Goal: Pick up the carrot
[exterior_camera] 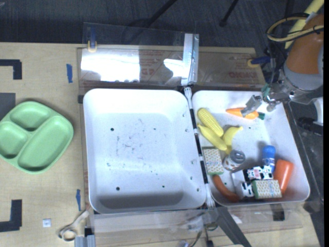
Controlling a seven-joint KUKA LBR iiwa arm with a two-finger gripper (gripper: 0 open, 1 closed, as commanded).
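Note:
A small orange carrot with a green end lies in the right bin near its far wall. My gripper hangs at the carrot's right end, reaching in from the right, and it covers part of that end. The view does not show whether it touches the carrot. The grey arm with its orange band rises behind it at the upper right.
The right bin also holds a corn cob, a banana, a blue-capped bottle, an orange cone-shaped item, a red sausage-shaped item and small boxes. The left bin adjoins it. A green divided plate sits far left.

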